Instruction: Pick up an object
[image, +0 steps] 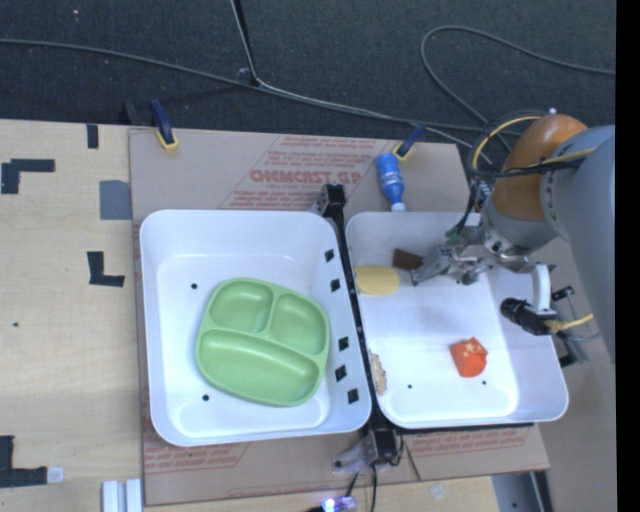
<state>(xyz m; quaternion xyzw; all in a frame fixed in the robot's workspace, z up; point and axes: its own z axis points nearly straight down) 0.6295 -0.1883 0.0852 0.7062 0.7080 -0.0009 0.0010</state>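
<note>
Objects for the pick lie in the right bin (530, 400): a brown block (406, 259) and yellow piece (377, 280) just left of the gripper (432, 270), an orange piece (468, 357) well apart toward the near wall. Whether the jaws are parted cannot be told. A green tray (264, 340) fills the left bin (165, 300).

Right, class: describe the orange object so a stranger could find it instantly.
Start at the right-hand white bin. Look toward its near right part: the small orange object lies alone on the floor there. Its neighbours, a pale yellow piece and a dark brown one, sit further back.
</note>
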